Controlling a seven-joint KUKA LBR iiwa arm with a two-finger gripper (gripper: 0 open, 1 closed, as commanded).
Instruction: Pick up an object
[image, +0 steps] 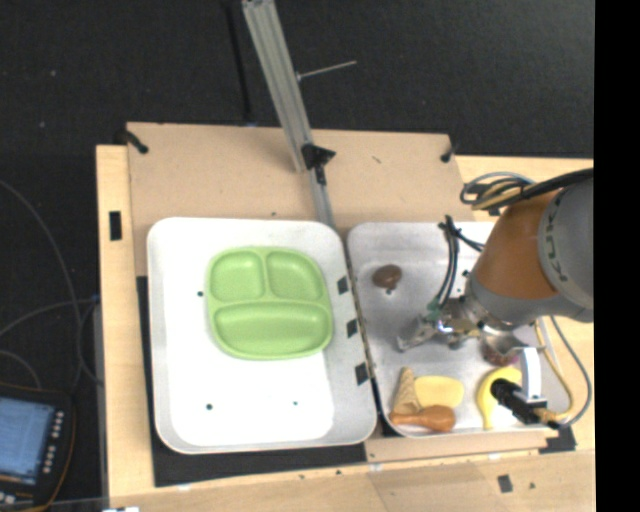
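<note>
In the right bin (400, 245), my gripper (424, 334) hangs low over the bin's middle, below the orange-banded wrist (510, 255). A small brown round object (387, 276) lies apart from it, up and to the left. Along the bin's front edge sit a tan wedge-shaped piece (405, 390), a pale yellow block (440, 389), an orange-brown piece (436, 418) and a yellow banana-like item (489, 393). All of these lie below the gripper, and I see nothing in its grasp.
The left bin (180, 400) holds a green divided plate (269, 303). A slanted metal pole (285, 90) rises behind the bins. Cables (495, 187) and a black part (515, 402) hang near the arm at the right.
</note>
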